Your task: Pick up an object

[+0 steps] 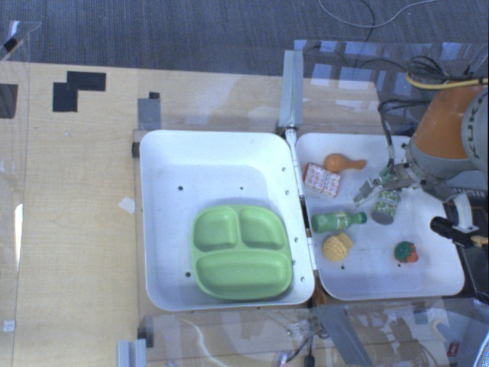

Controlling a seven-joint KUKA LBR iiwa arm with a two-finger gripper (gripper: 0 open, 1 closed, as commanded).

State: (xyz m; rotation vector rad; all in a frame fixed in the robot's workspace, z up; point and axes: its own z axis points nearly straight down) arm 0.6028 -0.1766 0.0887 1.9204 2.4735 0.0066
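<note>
Where the gripper (380, 187) hangs in the right bin (428, 281), its fingers are seen spread above a small can (386, 205), partly hidden; a bottle (338, 221) lies just left.

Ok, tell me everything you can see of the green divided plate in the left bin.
The light green, glossy plastic-looking divided plate is a rounded square with three compartments: two smaller ones on its far side and one wide one on its near side. It lies flat and right way up on the floor of the left shallow white bin, toward the near right corner. Nothing lies in its compartments. Its right edge sits close to the bin's right wall; whether they touch cannot be told. No other object touches it.
</note>
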